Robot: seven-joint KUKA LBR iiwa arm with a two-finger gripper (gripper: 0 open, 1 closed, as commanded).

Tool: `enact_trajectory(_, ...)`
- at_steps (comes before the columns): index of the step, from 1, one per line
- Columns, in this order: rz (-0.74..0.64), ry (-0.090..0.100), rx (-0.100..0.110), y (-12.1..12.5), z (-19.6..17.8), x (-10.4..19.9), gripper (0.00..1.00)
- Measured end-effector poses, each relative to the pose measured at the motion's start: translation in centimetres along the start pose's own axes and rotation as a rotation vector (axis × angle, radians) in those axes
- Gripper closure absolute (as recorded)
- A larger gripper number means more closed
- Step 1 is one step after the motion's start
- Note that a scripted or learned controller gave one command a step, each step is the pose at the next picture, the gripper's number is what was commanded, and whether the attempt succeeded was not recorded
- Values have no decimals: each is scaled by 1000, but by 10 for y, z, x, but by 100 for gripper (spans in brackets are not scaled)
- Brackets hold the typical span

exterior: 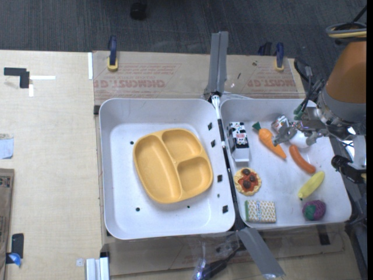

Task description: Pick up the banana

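We see the pincer above the right bin, its state impossible to tell. The banana lies below and right of it, past the sausage, long axis slanting up-right.

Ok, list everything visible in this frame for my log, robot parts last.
bins: two, white, side by side on the bench
divided plate: one, yellow, left bin
banana: one, yellow, right bin, lower right
carrots: two, orange, right bin, upper middle
milk carton: one, black and white, right bin's left edge
tart: one, red-topped, below carton
cracker: one, tan, right bin's bottom
ball: one, purple-green, below banana
hand: one, metallic, over the carrots
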State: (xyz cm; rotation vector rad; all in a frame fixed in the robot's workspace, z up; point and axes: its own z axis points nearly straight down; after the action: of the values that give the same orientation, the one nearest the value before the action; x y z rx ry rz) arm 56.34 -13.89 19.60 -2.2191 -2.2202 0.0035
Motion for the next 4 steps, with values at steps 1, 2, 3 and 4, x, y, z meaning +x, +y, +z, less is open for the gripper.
enact_trajectory(1, 0, 0, 0, 0, 0, 0, 0)
enact_trajectory(2, 148, -2, -3, 33, -15, -54, 0)
enact_trajectory(3, 145, -3, -3, 33, -24, -54, 100)
enact_trajectory(4, 145, -4, -2, 33, -23, -54, 0)
